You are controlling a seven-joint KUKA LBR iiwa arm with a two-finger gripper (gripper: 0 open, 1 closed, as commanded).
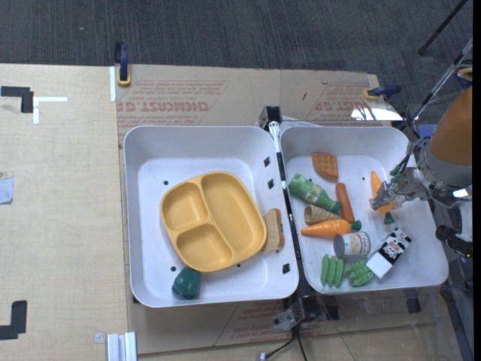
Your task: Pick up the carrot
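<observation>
- Camera view — arm: the grey arm enters from the 3 o'clock edge, its orange band (457,130) at the far right; the wrist slants down and leftward into the right bin (421,277).
- Gripper (382,199): it sits low over the right bin's 3 o'clock side, beside a small orange piece (375,182) near the wall. Whether that piece lies between the fingers cannot be told, nor whether the fingers are apart or together — they are too small and blurred.
- Carrot (328,229): it lies on the floor of the right bin near its centre, orange body roughly horizontal, green top toward 3 o'clock. It is well apart from the gripper, at about 8 o'clock from it.
- Neighbours of the carrot: a green bottle (313,192) at 11 o'clock, a red sausage (344,201) at 1 o'clock, a cone (319,214) touching it above, a can (352,244) just beside it at 5 o'clock, green pea pods (342,271) at 6 o'clock.
- Other contents of the right bin: a waffle (325,165) at 12 o'clock, a black-and-white carton (389,252) at 4 o'clock.
- Left bin (143,224): a yellow divided plate (213,220) at centre, a bread slice (273,230) touching its 3 o'clock rim, a dark green object (186,283) at 7 o'clock.
</observation>
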